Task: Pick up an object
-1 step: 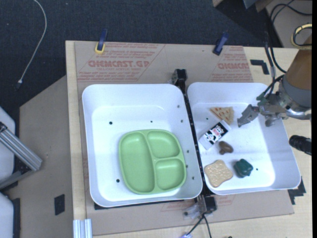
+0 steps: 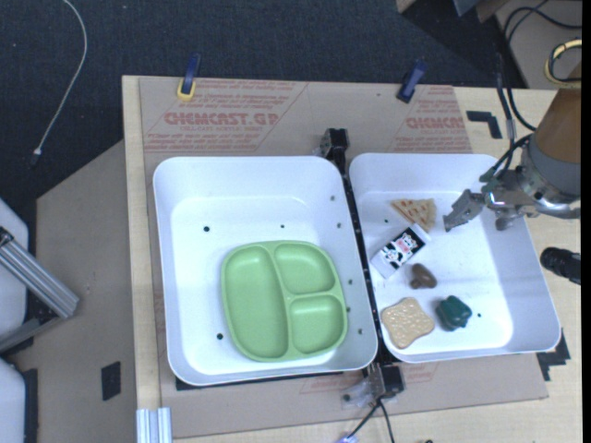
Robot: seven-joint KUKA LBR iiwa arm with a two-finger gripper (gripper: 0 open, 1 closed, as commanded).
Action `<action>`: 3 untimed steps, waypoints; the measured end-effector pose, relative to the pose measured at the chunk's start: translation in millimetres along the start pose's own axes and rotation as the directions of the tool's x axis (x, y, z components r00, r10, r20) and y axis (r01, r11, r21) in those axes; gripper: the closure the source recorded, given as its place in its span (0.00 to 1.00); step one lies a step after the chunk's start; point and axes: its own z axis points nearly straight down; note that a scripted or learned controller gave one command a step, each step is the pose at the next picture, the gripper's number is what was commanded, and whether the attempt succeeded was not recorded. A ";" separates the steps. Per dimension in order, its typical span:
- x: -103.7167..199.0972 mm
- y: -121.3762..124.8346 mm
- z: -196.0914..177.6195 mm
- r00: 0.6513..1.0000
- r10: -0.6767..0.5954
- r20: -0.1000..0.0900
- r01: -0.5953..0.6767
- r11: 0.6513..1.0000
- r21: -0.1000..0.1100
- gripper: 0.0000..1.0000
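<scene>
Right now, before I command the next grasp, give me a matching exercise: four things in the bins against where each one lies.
Things:
1. green divided plate
2. dark green object
3. black-and-white carton
4. triangular cracker

Places:
A. right bin, near its front right
B. right bin, by the left wall at mid-depth
C. left bin, towards the front
D. right bin, towards the back, just left of the pincer

Pairs: 1-C, 2-A, 3-B, 4-D

Green divided plate [image 2: 282, 299] in left white bin [image 2: 175, 187]; blue clamps [image 2: 189, 74] on cardboard-covered bench [image 2: 138, 201]; dark carpet [image 2: 231, 17].
</scene>
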 end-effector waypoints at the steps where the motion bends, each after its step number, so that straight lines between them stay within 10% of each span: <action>1: 0.1 -5.7 63.3 1.000 0.001 -0.002 -0.001 1.000 0.008 0.00; 2: 0.5 -7.2 116.4 1.000 0.001 -0.002 -0.001 1.000 0.007 0.00; 3: 0.4 -5.4 103.6 1.000 0.001 0.000 -0.001 1.000 0.000 1.00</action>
